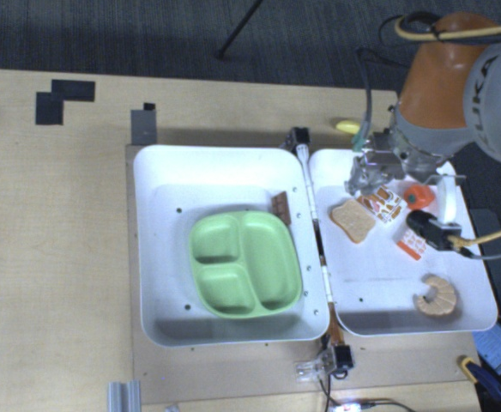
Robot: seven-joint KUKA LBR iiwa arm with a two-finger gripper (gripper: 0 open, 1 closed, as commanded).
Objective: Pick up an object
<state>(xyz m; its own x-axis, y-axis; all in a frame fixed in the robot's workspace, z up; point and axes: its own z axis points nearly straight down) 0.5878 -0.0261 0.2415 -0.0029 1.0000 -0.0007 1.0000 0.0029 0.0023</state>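
My gripper [365, 178] hangs over the back of the right bin [379, 316], just above a slice of toast [353, 221] and a small orange-and-white printed packet [383, 203]. An orange-red round thing [418, 197] lies to the gripper's right, partly under the wrist. A small red-and-white packet [411, 246] sits mid-bin. A tan curved pastry-like piece [436, 296] rests near the front right corner. Nothing shows between the gripper's tips.
The left bin [160, 230] holds a green divided plate [244, 263] with a small brown block [280, 204] at its back right rim. A yellow object [347, 127] lies on the bench behind the right bin.
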